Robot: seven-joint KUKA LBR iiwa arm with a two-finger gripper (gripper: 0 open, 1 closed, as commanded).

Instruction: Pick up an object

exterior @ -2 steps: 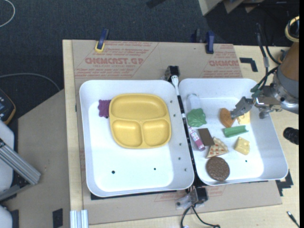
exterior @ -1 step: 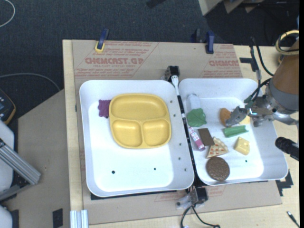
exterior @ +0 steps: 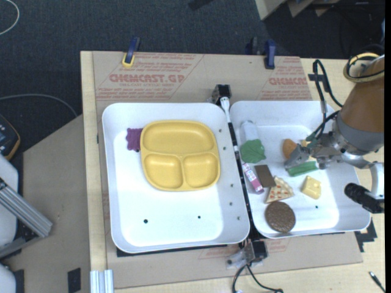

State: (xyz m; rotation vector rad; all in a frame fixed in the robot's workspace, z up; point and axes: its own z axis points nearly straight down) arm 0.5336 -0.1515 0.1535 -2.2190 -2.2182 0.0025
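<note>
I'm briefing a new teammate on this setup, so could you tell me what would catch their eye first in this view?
The big yellow three-compartment plastic tray dominates the left white bin, with a small purple object peeking out at its left edge. In the right white bin, small food-like toys cluster: a round brown cookie, a pizza slice, a green lump. The arm's end effector hangs over them.

A small green block (exterior: 302,168) lies flat in the right bin (exterior: 305,227), just left of the cheese wedge (exterior: 311,187).
</note>
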